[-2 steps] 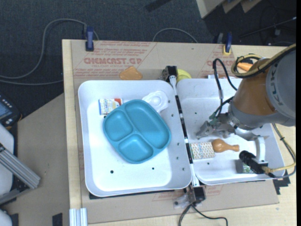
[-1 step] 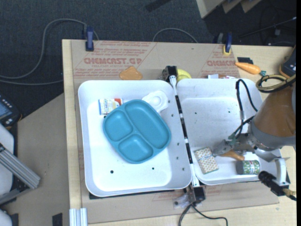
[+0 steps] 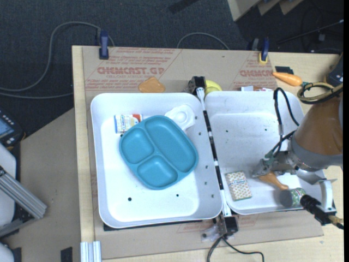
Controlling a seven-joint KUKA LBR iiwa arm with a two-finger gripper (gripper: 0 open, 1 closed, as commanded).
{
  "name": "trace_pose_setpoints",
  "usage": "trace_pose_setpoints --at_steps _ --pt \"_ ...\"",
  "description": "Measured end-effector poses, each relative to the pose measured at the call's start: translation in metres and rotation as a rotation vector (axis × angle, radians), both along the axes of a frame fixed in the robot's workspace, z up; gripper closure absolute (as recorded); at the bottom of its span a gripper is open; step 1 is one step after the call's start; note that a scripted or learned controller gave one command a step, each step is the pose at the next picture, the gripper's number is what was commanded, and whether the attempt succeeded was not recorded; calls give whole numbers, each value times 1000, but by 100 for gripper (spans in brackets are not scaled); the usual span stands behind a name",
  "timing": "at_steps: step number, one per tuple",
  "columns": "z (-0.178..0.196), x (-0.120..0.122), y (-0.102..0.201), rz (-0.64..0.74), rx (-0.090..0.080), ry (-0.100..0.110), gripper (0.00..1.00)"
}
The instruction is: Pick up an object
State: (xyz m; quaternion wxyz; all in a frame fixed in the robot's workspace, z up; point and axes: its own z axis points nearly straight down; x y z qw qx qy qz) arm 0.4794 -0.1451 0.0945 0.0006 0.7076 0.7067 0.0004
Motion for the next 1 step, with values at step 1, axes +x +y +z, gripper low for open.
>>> trace_pose_setpoints --at_steps 1 --pt "95 15 115 16 5 -10 100"
